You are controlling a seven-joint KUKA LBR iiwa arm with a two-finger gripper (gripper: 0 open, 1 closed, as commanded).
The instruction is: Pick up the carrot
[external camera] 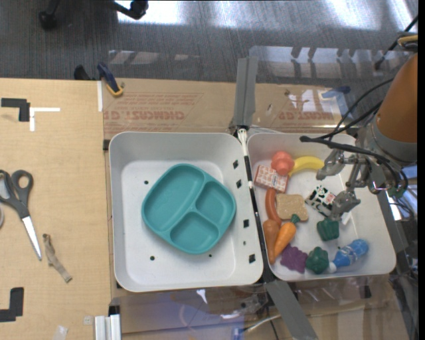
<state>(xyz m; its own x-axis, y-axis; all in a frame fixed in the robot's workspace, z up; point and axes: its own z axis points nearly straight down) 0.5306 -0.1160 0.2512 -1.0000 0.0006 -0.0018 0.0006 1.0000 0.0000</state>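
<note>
Two white bins sit on the bench; in the right bin (385, 265), near its left wall, lies the carrot (283, 237), probably light, stiff, smooth plastic, best gripped across its thick middle. Over the bin's right side, the pincer (344, 182) hangs open, empty.

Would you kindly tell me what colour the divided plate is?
Teal, seen in the camera view: the divided plate in the left bin.

We see even, fairly bright overhead light; the two white bins (119, 199) look slightly washed out, with soft shadows inside their walls. Striped daylight falls across the floor (265, 20) at the top. The picture is somewhat soft and grainy, and the small toys at right are perhaps blurred.
</note>
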